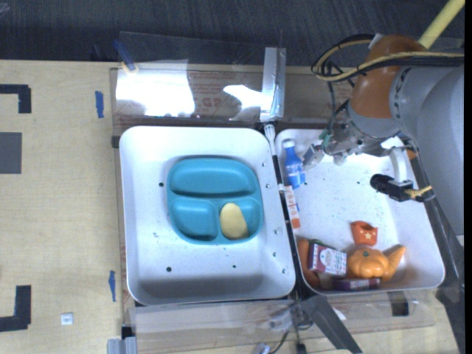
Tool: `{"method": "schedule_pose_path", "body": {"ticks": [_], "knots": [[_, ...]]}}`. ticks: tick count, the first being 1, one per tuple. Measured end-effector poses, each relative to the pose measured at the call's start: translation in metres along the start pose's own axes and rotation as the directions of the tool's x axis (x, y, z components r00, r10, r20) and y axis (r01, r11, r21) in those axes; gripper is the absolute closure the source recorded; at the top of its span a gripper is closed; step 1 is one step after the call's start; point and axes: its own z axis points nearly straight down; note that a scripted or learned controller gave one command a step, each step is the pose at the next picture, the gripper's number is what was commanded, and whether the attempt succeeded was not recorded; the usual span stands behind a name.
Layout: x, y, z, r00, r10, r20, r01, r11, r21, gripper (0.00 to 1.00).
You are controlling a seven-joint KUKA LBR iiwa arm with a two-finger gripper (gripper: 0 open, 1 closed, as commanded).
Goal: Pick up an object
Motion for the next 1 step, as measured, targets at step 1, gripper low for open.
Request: {"method": "schedule_pose_path", "body": {"ticks": [1], "knots": [[-0.0188,-0.0203,-0.0004,0.979,-0.206,-0.002,0.206,0.979,0.000,0.00]]}}
